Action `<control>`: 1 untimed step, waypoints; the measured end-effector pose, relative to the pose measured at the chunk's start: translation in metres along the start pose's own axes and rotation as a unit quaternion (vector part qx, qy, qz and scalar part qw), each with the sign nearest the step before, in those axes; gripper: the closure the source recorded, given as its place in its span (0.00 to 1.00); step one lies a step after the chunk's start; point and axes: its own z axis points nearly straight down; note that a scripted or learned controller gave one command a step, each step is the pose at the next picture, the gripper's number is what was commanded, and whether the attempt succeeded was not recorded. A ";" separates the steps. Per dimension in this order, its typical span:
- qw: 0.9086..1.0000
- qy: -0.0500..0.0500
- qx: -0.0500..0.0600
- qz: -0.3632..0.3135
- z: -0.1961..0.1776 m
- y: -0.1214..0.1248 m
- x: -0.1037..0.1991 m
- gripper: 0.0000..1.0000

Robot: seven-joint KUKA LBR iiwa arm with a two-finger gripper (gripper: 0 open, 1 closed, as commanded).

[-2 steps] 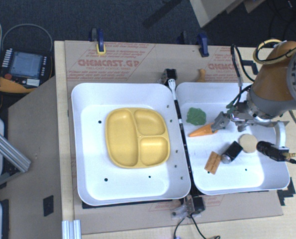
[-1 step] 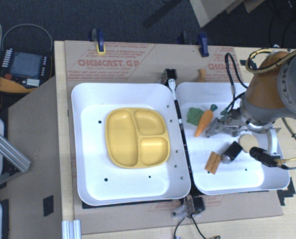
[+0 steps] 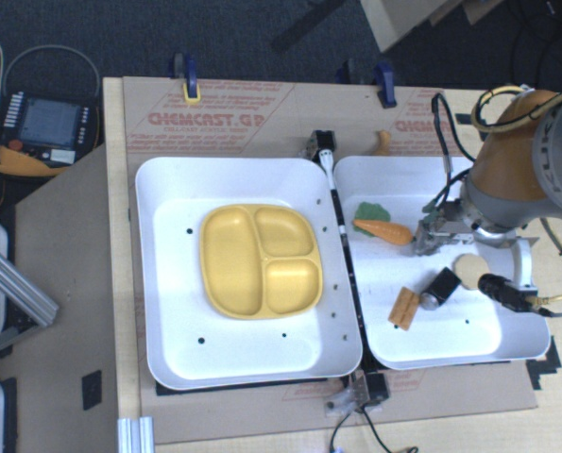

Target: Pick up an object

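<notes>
Hovering low in the right shallow white bin (image 3: 479, 343), metal two-finger gripper (image 3: 430, 237) sits just beside the orange toy carrot (image 3: 384, 231), grip unreadable; approach step, next needs descent onto it.

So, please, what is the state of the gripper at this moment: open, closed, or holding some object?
Gripper: cannot be told; it sits low in the right bin, beside the carrot.

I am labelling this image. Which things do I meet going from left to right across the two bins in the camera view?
Yellow divided plate in the left bin → green piece → carrot → small brown block → black cylinder, all in the right bin.
</notes>
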 end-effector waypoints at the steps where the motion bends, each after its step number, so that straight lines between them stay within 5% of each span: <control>1: 1.000 -0.001 -0.004 -0.001 -0.063 0.001 0.005 1.00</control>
